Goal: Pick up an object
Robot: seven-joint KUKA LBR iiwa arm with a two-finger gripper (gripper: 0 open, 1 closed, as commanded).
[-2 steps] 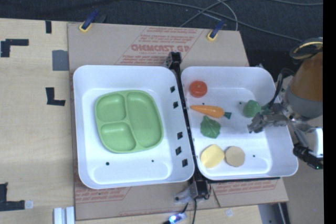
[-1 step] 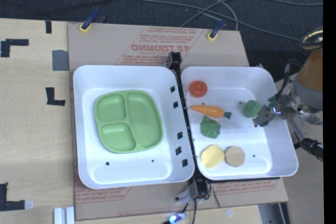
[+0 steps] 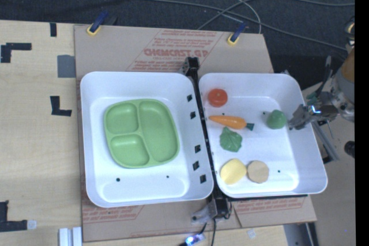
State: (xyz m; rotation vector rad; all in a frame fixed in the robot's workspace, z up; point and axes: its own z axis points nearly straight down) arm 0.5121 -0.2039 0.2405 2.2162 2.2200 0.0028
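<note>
Camera view from above takes in both white bins at once, side by side on a sheet of printed cardboard (image 3: 173,46). The left bin (image 3: 92,124) holds a pale green divided plate (image 3: 141,132) lying flat. The right bin (image 3: 305,158) holds the small toy foods: a red tomato (image 3: 217,97) near the far edge, an orange carrot (image 3: 229,121) lying crosswise below it, a dark green leafy piece (image 3: 230,140) just under the carrot, and a yellow lemon-like piece (image 3: 233,171) with a tan round one (image 3: 258,171) beside it at the near edge. A green rounded piece (image 3: 276,119) sits toward the bin's right side. The gripper (image 3: 300,118) hangs over the bin's right rim, just beside that green piece; whether its jaws are spread or pressed together I cannot tell.
</note>
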